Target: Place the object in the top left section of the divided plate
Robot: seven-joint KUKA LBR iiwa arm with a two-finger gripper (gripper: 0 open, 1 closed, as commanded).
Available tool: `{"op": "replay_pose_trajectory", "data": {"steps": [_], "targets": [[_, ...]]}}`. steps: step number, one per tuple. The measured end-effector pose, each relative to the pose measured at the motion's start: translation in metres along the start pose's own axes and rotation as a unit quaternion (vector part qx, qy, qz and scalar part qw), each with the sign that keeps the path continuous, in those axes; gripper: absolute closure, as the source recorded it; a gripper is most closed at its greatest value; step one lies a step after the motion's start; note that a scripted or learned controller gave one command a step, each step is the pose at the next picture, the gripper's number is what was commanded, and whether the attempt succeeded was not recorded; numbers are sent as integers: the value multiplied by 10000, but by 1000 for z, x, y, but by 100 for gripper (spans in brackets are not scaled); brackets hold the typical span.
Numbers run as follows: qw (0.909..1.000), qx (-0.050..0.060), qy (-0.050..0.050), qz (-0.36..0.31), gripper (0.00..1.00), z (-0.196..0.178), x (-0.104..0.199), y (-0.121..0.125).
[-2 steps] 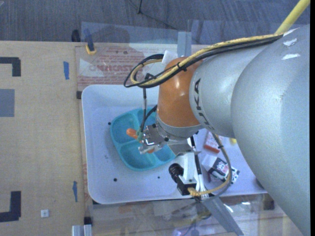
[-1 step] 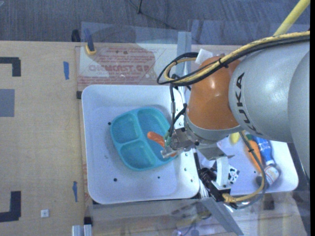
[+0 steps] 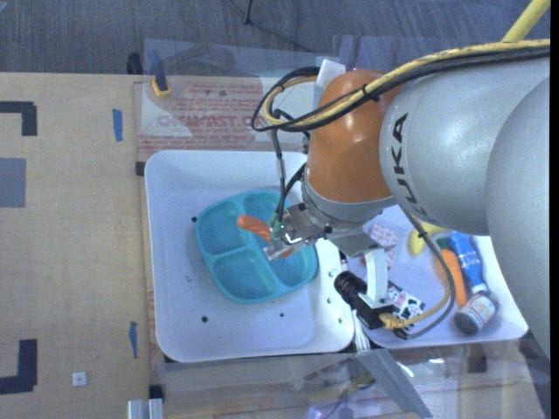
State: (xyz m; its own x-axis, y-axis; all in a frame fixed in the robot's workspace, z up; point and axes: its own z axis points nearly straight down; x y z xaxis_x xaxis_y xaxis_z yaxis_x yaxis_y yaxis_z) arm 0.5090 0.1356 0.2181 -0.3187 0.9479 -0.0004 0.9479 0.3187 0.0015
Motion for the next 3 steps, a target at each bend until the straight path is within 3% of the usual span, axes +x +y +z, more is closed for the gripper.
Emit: {"op": "replay_pose_trajectory", "data": {"steps": [1, 2, 3], "targets": [[9927, 14, 7, -1210, 100, -21, -54, -49], [9752, -9, -2, -2212, 100, -53, -2, 23], [9872, 14, 7, -1593, 100, -17, 52, -14]]}}
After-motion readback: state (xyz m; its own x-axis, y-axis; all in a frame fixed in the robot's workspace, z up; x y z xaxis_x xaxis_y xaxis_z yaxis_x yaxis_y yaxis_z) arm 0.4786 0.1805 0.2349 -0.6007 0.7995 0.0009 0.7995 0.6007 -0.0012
